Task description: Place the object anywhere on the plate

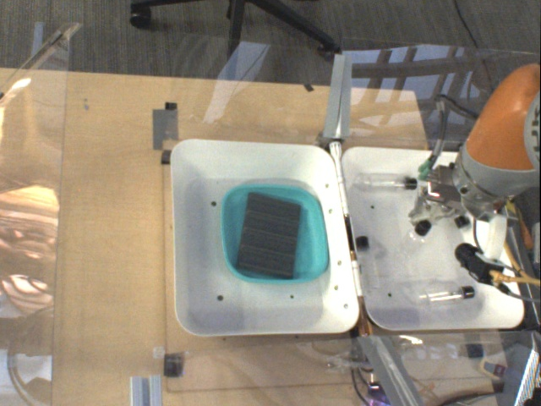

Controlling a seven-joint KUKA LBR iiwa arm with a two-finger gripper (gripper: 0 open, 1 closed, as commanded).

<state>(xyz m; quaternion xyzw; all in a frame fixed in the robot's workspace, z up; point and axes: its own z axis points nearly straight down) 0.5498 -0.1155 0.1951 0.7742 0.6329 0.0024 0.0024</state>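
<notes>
Your robot arm (505, 134) leans in from 3 o'clock over the right bin (385, 307). Its claw (425, 212) hangs low there; you cannot tell its grip. At 9 o'clock, the left bin (194, 252) holds a teal plate (317, 235) with the dark ridged block (269, 234) lying on it.

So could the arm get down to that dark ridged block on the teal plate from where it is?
Probably yes: the dark ridged block lies flat on the teal plate with open space above it, while the arm hangs over the neighbouring right bin.
</notes>
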